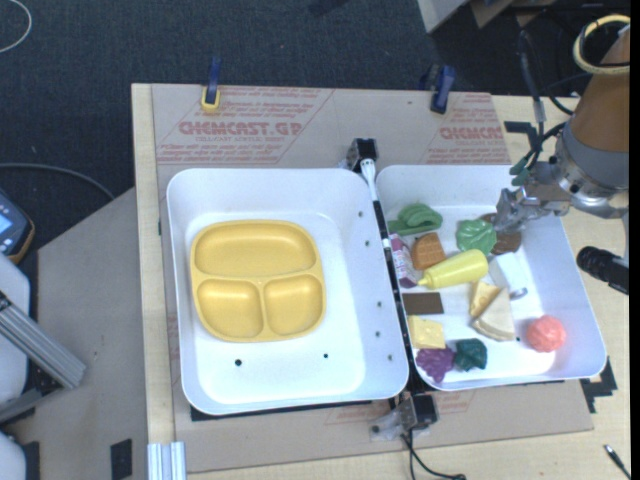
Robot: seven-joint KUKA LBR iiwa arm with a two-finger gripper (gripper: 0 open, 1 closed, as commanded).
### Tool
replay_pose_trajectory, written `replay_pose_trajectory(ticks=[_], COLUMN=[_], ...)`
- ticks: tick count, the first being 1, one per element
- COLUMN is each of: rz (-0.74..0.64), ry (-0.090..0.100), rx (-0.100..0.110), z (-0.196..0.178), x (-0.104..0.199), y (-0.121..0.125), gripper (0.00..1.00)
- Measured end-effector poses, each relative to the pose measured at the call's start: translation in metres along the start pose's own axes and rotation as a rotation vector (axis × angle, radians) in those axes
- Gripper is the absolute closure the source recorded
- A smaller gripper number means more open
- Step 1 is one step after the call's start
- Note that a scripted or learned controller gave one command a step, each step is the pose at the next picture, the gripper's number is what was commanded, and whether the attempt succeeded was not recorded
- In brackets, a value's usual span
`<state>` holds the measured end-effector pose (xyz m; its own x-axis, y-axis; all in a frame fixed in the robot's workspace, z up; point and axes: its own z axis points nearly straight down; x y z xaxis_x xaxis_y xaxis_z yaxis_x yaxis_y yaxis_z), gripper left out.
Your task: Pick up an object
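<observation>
Two white bins sit side by side on the bench. The left bin (190, 268) holds a yellow divided plate (258, 276), set flat at its centre and well apart from the work. The right bin (575, 288) holds the candidate objects, clustered loosely so that any one can be taken: a green leafy piece (417, 217) at eleven o'clock, a green lump (476, 235) at twelve, a yellow squeeze bottle (457, 269) lying on its side at centre, a bread wedge (492, 308) just below it, a pink ball (545, 334) at four, and a purple grape bunch (434, 364) at seven. We place the gripper (512, 218) low at one o'clock, just beside the green lump, which we judge its likely target; how its jaws stand we cannot tell, and nothing shows held.
</observation>
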<state>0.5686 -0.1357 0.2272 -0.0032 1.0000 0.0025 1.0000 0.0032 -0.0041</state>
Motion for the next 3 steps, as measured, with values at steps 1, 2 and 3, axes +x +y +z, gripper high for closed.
replay_pose_trajectory(ticks=[1, 2, 3], rz=[0.0, 0.001, 0.004], ry=[0.001, 0.0, -0.001], rx=[0.002, -0.002, 0.0], z=[0.013, -0.007, 0.01], x=[0.038, 0.058, 0.054], y=[-0.036, -0.05, -0.059], gripper=[1.0, 1.0, 1.0])
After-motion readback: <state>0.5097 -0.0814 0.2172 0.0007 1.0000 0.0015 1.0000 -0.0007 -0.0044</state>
